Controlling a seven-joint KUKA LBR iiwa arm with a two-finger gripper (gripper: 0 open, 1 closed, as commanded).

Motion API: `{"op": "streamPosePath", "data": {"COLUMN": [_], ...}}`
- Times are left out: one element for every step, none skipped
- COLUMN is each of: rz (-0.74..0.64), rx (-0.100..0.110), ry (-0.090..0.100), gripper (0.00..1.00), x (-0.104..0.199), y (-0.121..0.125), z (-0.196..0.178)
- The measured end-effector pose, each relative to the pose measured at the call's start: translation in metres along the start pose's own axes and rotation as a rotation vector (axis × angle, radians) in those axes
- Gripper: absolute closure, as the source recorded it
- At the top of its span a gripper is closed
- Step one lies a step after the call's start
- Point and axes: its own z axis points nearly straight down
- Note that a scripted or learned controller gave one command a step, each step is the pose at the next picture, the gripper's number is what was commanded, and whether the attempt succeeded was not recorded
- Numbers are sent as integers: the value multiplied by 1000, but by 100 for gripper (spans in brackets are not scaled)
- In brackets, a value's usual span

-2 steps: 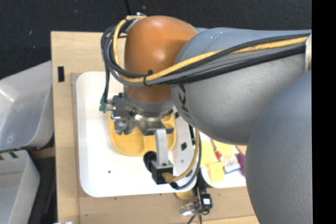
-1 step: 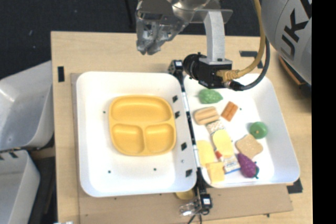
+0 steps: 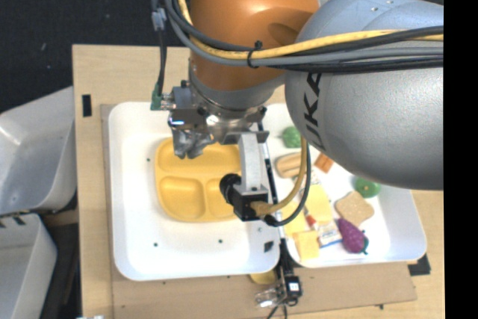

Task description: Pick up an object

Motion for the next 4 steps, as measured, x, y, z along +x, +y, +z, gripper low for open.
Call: {"op": "streamPosePath", "data": {"rz": [5, 6, 4, -9], "rx": [-10, -13, -11, -36], "ry": [2, 5, 6, 17], "gripper": [100, 100, 100, 100], "x": [-18, -70, -113, -31], "y": [81, 44, -11, -13], "z": [95, 99, 128, -95]}}
